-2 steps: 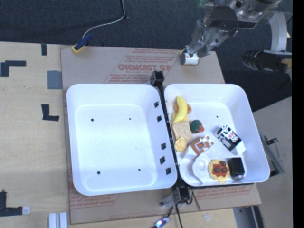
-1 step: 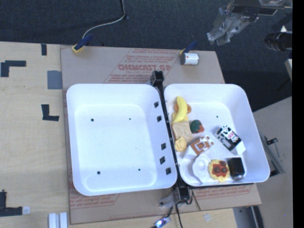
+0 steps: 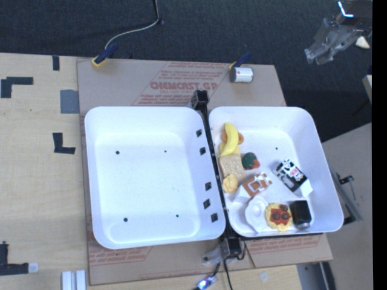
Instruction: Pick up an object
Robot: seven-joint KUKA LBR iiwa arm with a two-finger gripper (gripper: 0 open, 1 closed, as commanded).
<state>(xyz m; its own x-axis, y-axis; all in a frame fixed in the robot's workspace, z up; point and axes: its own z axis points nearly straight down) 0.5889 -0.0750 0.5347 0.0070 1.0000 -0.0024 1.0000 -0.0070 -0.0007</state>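
Note:
Small toy foods lie in the right bin [image 3: 284, 122]. A yellow banana [image 3: 229, 139] rests along its left wall, with a tan cracker [image 3: 230, 164] and a green-and-orange vegetable [image 3: 249, 160] just below it. Lower down sit a yellow lump [image 3: 230, 184], an orange-and-white carton [image 3: 257, 184], a black-and-white cow-patterned box [image 3: 291, 173], a white plate-like piece [image 3: 255, 212], a pizza slice [image 3: 279, 215] and a black block [image 3: 300, 213]. My gripper [image 3: 323, 46] hangs at the upper right, well above and outside the right bin, far from all of the toys.
The left bin [image 3: 97, 180] adjoins the right one along a black-clipped seam. Both stand on a cardboard sheet [image 3: 175, 83] on the wooden bench. A small white cylinder [image 3: 243, 75] and two clamps lie behind the bins. A cable runs along the dark floor.

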